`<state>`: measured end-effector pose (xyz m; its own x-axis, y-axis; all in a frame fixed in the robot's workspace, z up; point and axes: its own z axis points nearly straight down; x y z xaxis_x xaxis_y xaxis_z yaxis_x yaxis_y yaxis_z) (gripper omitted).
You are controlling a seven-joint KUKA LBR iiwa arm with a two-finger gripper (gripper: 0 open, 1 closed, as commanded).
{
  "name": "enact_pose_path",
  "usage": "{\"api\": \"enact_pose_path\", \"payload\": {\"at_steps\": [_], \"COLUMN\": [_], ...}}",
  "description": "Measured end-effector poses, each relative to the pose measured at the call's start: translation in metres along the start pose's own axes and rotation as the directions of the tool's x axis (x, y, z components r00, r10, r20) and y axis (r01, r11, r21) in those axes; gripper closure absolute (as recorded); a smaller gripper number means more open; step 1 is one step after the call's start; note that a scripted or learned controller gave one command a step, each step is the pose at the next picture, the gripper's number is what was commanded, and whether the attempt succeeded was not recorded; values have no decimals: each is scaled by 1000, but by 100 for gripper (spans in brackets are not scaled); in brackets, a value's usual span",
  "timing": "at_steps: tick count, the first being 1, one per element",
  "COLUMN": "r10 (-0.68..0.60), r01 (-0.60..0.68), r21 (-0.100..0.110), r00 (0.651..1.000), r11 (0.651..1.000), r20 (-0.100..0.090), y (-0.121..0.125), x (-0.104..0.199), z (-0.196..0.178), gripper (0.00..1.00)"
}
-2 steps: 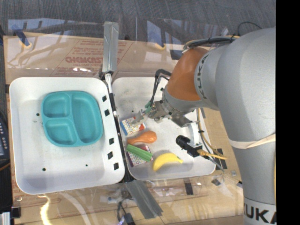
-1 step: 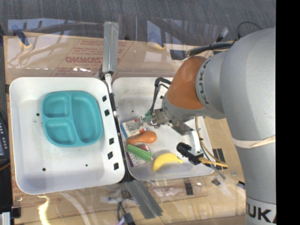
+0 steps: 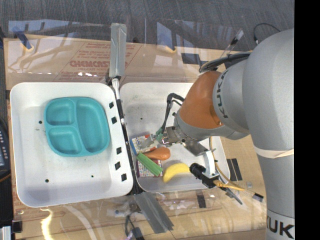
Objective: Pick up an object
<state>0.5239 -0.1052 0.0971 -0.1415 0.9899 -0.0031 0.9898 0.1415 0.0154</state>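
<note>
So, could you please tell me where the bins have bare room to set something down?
Left bin: bare floor all round the teal tray, widest below it. Right bin: bare upper left. Crowded at its lower end: banana, orange item, green item.

The big grey arm (image 3: pixel 260 99) is cut off at the right and bottom edges. It hides part of the right bin (image 3: pixel 145 101). A small packet (image 3: pixel 145 144) w/ print too tiny to read lies partly under the toy food.
</note>
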Motion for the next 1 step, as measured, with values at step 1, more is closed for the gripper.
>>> {"api": "enact_pose_path", "payload": {"at_steps": [1], "r10": [75], "r01": [-75], "r21": [7], "r00": [997], "r11": [997], "r20": [0], "y": [54], "x": [-4], "z": [2], "gripper": [0]}}
